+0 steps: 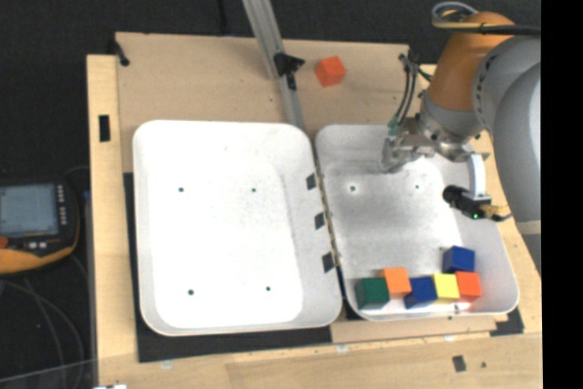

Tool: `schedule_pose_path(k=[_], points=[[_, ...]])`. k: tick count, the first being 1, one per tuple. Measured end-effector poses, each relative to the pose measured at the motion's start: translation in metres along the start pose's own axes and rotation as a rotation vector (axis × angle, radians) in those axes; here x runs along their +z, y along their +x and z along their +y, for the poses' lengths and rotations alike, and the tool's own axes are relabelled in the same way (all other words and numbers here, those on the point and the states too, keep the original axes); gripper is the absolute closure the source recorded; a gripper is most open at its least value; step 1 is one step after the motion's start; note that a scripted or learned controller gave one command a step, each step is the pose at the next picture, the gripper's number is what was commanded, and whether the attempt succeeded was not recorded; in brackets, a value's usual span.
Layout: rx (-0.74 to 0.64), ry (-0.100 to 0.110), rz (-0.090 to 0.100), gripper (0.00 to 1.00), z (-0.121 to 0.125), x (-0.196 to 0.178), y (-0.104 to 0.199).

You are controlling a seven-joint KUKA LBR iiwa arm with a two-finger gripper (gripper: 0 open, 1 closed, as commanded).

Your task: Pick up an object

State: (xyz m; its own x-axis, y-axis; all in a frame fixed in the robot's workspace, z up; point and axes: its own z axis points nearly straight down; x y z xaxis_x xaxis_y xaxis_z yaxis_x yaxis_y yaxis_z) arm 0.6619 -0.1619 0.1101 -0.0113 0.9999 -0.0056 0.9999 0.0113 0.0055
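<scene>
Blocks point(421, 285) line the right bin's near edge, well apart from the gripper point(393, 156), state unclear.

Single fixed cam above bench point(182, 87), slanted downward, both bins in frame, arm entering from right.

Clustered along the right bin's point(364, 150) near wall: six blocks point(421, 285) (one behind the rest). Left of it, a second bin point(164, 150); behind, a lone cube point(331, 71) on the surface point(200, 77).
</scene>
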Motion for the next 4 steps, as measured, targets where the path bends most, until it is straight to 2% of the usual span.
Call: schedule_pose_path(k=[1, 2, 3, 4], points=[[0.014, -0.002, 0.001, 1.00, -0.036, -0.116, -0.051], [0.010, 0.004, 0.002, 0.00, -0.036, -0.110, -0.049], [0.013, 0.003, 0.002, 0.00, -0.047, 0.015, -0.038], [0.019, -0.001, 0.003, 1.00, -0.046, 0.001, -0.039]])
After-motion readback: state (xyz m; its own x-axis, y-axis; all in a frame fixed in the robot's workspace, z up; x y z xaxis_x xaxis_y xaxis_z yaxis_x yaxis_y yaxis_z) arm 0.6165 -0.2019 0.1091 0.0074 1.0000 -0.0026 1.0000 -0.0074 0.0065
